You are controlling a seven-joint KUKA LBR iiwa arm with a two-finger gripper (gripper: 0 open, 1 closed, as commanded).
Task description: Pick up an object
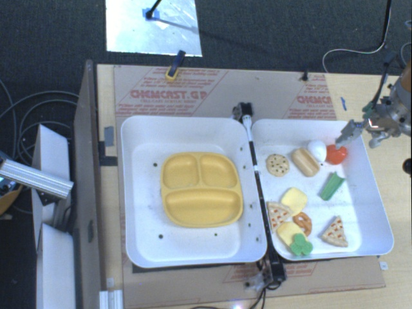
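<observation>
Hand (347, 136) above red toy (336, 154), grip state unclear. Board (193, 89) behind bins (193, 124) reads "CHEMCAST GP".

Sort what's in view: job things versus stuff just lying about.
Job:
hand
red tomato
white egg
hot dog
cookie
green pickle
pizza slice

Lying about:
yellow divided plate
yellow clip
foil sheet

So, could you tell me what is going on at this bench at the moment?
The arm reaches in from the right, its pincer low over the right bin, just above a red toy piece beside a white egg and a hot dog. Nothing is lifted yet. Other toy foods lie around them, such as a cookie and a green piece. The left bin holds a yellow divided plate.
</observation>
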